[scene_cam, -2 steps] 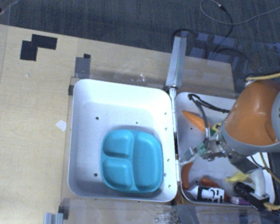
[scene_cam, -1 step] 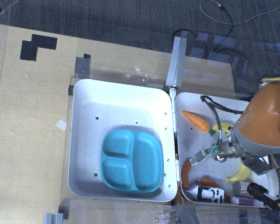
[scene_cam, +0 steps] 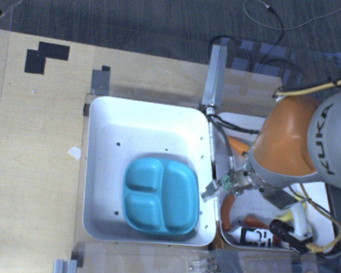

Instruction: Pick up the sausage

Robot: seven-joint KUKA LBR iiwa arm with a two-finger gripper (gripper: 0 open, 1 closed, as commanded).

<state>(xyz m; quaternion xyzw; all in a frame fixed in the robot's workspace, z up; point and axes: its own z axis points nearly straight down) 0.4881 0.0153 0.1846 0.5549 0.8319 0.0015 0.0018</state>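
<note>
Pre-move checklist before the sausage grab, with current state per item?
1. Sausage in view in right bin: ok, reddish, near the left wall.
2. Gripper above the sausage: ok, roughly over its upper end.
3. Finger state: cannot tell, the wrist hides it.
4. Sausage free of neighbours: cannot tell, dark bottle lies close by.
5. Left bin out of the path: ok, holds only the blue divided tray.
</note>
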